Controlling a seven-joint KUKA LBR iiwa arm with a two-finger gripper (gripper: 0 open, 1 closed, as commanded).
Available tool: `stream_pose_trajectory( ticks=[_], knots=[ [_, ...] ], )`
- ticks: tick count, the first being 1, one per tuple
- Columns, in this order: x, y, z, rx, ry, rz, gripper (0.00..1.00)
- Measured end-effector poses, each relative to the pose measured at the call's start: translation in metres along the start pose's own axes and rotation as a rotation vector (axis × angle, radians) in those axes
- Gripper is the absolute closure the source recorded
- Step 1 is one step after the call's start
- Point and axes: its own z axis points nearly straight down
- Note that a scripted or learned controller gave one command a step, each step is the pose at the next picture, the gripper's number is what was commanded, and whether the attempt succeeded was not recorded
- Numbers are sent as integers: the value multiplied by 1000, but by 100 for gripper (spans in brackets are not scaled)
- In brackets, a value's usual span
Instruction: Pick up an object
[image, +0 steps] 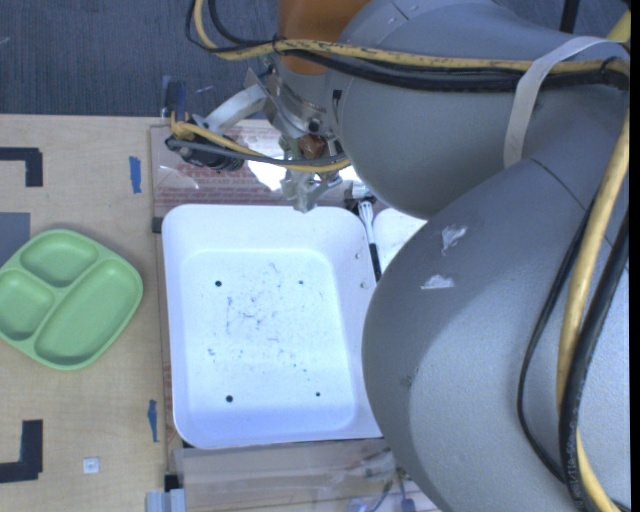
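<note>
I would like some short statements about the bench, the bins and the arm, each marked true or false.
1. A green plate with three compartments lies on the wooden bench, left of the white bin. True.
2. The gripper hangs over the bin's far rim. True.
3. The green plate lies inside the white bin. False: it lies outside, on the bench.
4. The arm is blue. False: it is grey with an orange band.
5. Yellow cables run along the arm. True.
</note>
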Motion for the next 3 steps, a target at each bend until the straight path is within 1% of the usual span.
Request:
stream_pose_trajectory(
  ticks=[1,2,3],
  knots=[
    [19,19,7,-1,2,240,100],
    [-40,59,-96,-2,1,197,100],
    [12,38,110,0,-4,213,100]
  ],
)
